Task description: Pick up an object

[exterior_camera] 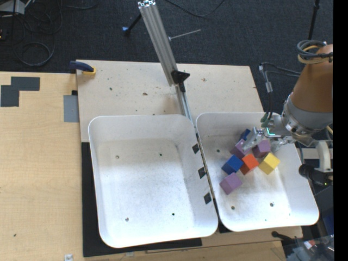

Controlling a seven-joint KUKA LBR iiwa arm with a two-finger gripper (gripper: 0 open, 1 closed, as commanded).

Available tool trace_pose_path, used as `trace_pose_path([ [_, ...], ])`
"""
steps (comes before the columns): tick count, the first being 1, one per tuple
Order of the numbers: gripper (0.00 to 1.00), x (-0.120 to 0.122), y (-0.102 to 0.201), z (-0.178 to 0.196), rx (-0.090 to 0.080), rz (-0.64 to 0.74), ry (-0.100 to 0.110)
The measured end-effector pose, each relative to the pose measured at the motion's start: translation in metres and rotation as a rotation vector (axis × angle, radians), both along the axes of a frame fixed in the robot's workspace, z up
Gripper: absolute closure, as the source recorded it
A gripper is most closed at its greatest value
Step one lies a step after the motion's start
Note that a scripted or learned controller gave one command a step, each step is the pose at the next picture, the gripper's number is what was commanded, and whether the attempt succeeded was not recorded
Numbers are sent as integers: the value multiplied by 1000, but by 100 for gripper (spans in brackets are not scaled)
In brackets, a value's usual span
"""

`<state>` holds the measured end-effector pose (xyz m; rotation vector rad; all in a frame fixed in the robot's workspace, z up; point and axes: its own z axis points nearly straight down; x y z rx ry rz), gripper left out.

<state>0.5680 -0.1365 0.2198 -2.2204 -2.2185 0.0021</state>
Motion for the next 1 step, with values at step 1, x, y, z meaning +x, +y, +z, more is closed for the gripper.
trace_pose_path([
  [1, 0, 1, -1, -64, 1, -1, 7],
])
